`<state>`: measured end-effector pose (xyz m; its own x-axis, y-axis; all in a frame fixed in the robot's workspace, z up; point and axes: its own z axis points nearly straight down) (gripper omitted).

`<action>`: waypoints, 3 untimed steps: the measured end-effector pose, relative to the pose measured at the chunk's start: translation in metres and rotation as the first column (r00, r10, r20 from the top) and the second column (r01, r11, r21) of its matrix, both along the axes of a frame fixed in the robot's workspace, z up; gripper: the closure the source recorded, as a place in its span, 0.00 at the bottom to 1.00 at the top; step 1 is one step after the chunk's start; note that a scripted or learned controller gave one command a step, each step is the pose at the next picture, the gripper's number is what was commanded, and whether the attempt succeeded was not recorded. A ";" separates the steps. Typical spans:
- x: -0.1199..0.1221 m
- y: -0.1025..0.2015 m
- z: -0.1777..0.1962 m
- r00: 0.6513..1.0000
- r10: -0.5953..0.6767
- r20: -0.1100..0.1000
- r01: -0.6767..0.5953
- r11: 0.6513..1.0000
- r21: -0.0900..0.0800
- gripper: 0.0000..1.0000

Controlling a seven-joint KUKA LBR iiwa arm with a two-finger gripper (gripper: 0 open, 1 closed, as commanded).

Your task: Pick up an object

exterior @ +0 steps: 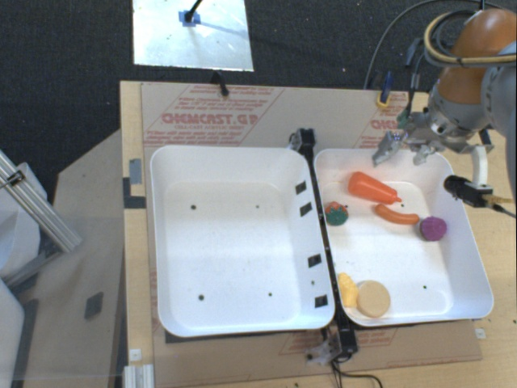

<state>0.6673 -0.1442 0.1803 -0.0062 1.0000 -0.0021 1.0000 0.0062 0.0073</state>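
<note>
The gripper (401, 145) hangs at the upper right, above the right bin's (472, 273) far rim, fingers apart and holding nothing. No pick has begun; the carrot (372, 187) lies just below it. The board (212, 110) seemingly reads "CHEMCAST GP".

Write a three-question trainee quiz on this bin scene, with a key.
1. True or false: the pincer holds the orange carrot.
2. Which lies nearest the divider between the bins? A) purple ball B) red-and-green toy C) sausage
3. Fill in: the tan disc lies beside a ____ piece at the right bin's near edge.

Key: 1 false, it hovers over the bin's far rim with nothing between its fingers; 2 B; 3 yellow.
</note>
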 end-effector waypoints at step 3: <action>-0.042 -0.009 -0.017 1.000 -0.006 -0.005 0.006 1.000 0.000 0.00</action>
